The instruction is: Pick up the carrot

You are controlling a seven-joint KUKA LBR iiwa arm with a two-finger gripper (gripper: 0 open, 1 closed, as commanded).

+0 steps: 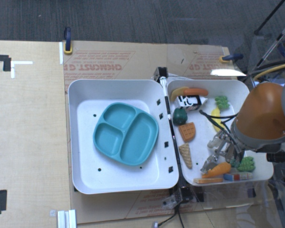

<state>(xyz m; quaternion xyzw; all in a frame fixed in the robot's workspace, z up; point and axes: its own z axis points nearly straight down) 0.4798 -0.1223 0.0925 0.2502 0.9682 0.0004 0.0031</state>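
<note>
Toward the near right corner of the right-hand shallow white bin [244, 87], the short tapered orange carrot [217, 169] lies on the bin floor, its length running roughly left to right. Directly above it the metallic two-finger gripper [213, 164] of the grey arm with its orange band [263, 112] reaches down and to the left. The fingertips sit right at the carrot's upper left edge, seemingly touching it, but the slant of the view and the clutter of metal parts make it impossible to tell whether the claw is spread or pressed together, or whether the carrot sits between its tips.

Just right of the carrot is a bumpy green broccoli-like piece [247, 164], and along the near wall below it lies a thin orange, red and blue stick-shaped item [223, 178]. Left of the gripper, well apart from the carrot, are a pale tan wedge [185, 155], an orange cracker-like slab [187, 131] and a dark green rounded piece [180, 116].

Beside it, the left-hand shallow white bin [80, 141] bears a teal three-compartment plate [126, 133].
</note>
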